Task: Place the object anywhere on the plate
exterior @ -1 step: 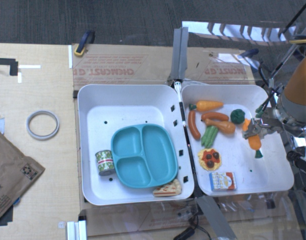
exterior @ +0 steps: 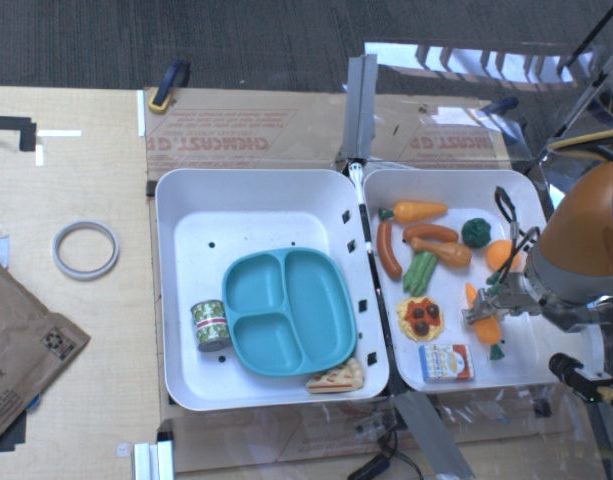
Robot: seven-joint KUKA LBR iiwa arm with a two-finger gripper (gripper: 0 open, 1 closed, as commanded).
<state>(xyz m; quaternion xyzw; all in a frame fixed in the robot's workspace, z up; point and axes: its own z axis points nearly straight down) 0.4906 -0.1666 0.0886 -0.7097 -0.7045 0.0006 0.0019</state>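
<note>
Arm w/ orange band is reaching in from the right over the right bin [exterior: 542, 368]. The hand [exterior: 483, 313] is sitting low in that bin, right on top of an orange carrot-like piece [exterior: 487, 330] w/ a green end; can't tell if the piece is betw. the fingers or just under them, & can't tell how wide the hand is standing.

Right bin is holding toy food: a carrot [exterior: 420, 210] at the top, two sausages [exterior: 430, 233] & [exterior: 388, 249], a green pod [exterior: 420, 270], a dark green broccoli-like lump [exterior: 476, 232], an orange ball [exterior: 501, 255] just beside the hand, a small pizza slice w/ red dots [exterior: 420, 317], & a little carton [exterior: 447, 362] near the front wall.

Left bin [exterior: 186, 218] is carrying the teal 3-compartment plate [exterior: 286, 310], lying flat, nothing in its compartments. A small can [exterior: 210, 325] is lying just beside the plate's left edge; a sandwich-like piece [exterior: 335, 378] is touching its front-right corner.

On the counter [exterior: 76, 148] left of the bins: a tape ring [exterior: 86, 249] & a brown cardboard box [exterior: 21, 348].
</note>
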